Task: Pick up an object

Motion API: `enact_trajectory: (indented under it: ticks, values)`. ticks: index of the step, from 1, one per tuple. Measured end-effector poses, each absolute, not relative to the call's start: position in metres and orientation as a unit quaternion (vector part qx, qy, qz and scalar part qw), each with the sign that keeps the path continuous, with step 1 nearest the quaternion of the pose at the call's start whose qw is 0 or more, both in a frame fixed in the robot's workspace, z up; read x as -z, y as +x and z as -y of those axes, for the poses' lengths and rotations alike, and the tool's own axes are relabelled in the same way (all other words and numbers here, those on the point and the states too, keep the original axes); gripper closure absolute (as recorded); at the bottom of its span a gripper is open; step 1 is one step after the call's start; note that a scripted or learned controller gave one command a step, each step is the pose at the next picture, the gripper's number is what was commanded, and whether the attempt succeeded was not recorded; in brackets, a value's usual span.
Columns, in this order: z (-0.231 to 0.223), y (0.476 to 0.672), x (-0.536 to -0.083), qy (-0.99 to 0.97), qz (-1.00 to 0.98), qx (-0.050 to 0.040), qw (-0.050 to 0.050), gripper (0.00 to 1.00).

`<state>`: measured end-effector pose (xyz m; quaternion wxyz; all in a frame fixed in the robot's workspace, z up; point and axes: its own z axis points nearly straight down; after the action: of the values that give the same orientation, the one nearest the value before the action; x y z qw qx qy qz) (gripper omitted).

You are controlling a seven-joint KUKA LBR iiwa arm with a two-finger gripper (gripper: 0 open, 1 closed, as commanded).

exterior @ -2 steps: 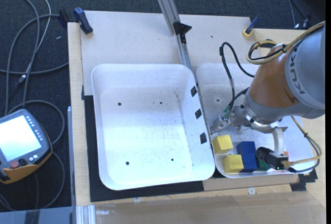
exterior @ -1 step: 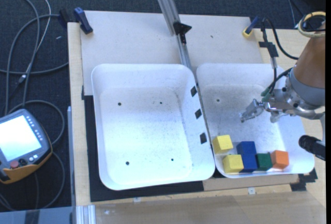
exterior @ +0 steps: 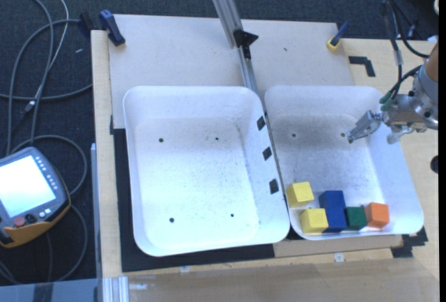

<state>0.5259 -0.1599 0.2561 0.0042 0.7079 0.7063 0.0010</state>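
At the right edge of the right bin (exterior: 397, 154), the gripper (exterior: 380, 127) hangs above the rim, near the far right corner. Its jaws stand apart with nothing between them; one finger points left and a little downward, over the bin floor.

The things to pick are all in the near part of the right bin, well apart from the gripper. I count five blocks: two yellow, one blue, one green, one orange. One yellow block (exterior: 302, 193) stands a little away from the near wall. The second yellow block (exterior: 313, 220), the blue block (exterior: 333, 210), the green block (exterior: 356, 217) and the orange block (exterior: 377, 215) stand in a row along the near wall, touching or almost touching each other. There are two bins; the left bin (exterior: 139, 154) has only small dark marks on its floor.

In my judgement, the risk is in this crowding. If the gripper descends on the row, a finger can land on top of a neighbour instead of beside the chosen block, or push the blocks against the wall. The sloped wall near the orange block can also stop a finger. The single yellow block seems the safer choice, because it has free space on more sides.
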Motion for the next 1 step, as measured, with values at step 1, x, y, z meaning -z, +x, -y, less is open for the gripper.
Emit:
enact_trajectory:
  ticks: [1]
  values:
    - [0.0949,0.5166,-0.2282,0.705,-0.71,0.0,-0.003,0.0]
